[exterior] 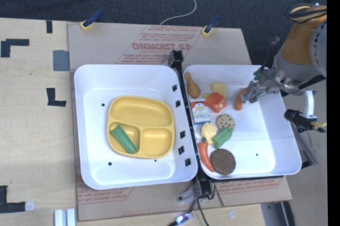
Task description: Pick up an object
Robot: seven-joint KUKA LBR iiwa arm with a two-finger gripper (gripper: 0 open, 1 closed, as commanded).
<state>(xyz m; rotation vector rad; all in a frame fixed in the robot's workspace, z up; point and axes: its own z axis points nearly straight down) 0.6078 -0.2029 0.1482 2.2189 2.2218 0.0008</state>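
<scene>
Starting at the left, the tabletop carries a white left bin holding a yellow divided plate with a green piece lying slantwise in its lower-left compartment. The right bin holds a cluster along its left side — a drumstick-shaped piece, a red tomato-like piece, a cookie, a corn piece, a carrot and a dark round patty. Further right, near the bin's upper middle, lies a small red-orange sausage, its long axis running nearly up and down the view, the upper end tipped slightly right. The claw sits just beside that upper end, reaching in from the right; whether its jaws are spread or closed I cannot tell, nor whether it touches the piece. My judgement: this is the approach-and-grasp step on the sausage, not yet a lift. The next move calls for straddling the narrow width across that long axis — then closing and rising.
</scene>
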